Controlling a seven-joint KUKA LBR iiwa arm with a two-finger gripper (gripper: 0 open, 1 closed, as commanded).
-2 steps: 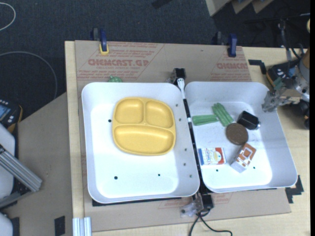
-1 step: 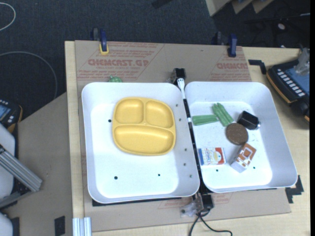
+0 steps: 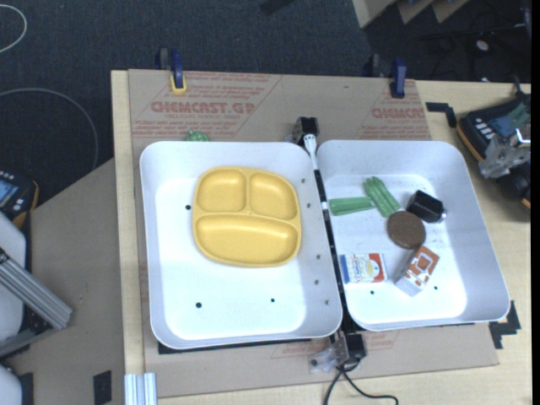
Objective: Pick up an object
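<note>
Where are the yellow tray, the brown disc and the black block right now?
yellow tray [image 3: 247, 216]: camera view, left bin, on the ridge between its compartments.
brown disc [image 3: 407, 229]: camera view, right bin, centre of its flat face.
black block [image 3: 424, 205]: camera view, right bin, middle of its top.

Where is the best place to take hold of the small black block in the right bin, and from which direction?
Probably straight from above, with the hand closing across the short width of the black block. It lies flat and slanted near the far right of the right bin, with bare floor on its upper and right sides. The brown disc sits close at its lower left, so keep the fingers off that corner.
</note>
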